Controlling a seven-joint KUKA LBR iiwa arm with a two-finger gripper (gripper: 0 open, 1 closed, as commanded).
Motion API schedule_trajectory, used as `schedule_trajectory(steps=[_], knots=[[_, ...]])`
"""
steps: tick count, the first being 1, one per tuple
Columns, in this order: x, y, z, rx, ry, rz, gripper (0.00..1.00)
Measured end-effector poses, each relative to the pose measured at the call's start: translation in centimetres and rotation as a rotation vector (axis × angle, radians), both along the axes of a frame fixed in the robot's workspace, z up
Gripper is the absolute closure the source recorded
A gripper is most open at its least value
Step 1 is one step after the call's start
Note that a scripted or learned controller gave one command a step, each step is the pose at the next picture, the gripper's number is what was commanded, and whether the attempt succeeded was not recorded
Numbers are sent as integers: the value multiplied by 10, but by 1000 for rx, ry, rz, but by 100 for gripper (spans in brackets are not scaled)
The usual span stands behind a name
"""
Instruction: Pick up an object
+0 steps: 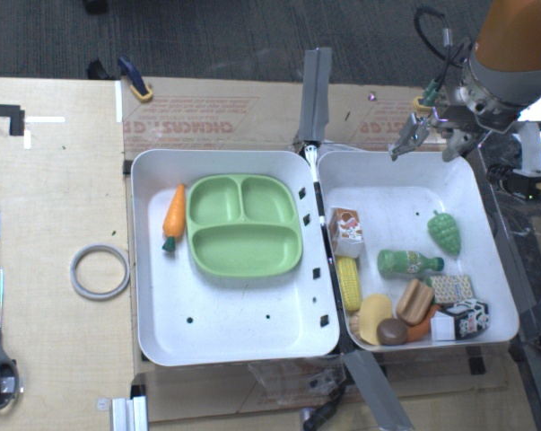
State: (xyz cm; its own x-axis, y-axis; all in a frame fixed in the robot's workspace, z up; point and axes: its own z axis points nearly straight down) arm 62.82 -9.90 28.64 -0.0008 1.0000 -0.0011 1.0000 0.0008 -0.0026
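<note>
the arm hangs over the far right corner of the right bin [485,196], its tool [431,142] just above the rim with both fingers spread apart and nothing between them. under it, well apart, the toys sit along the near half of that bin: a small carton [345,232], a corn cob [348,282], a green bottle [408,262] lying on its side, a green bumpy fruit [444,232], and a pile of play food [423,311] in the near corner. the left bin [225,321] holds a green 3-part tray [244,225] with a carrot [173,215] just beside it. a tape ring [100,271] lies on the tabletop [55,196].
</note>
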Motion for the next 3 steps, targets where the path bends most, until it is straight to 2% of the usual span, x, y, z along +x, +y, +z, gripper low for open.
schedule_trajectory(steps=[1, 2, 3], knots=[[-19, -84, -83, 0, 0, -66, 0], [-79, -118, -126, 1, -1, 45, 0], [-52, -114, -195, 13, -2, -1, 0]])
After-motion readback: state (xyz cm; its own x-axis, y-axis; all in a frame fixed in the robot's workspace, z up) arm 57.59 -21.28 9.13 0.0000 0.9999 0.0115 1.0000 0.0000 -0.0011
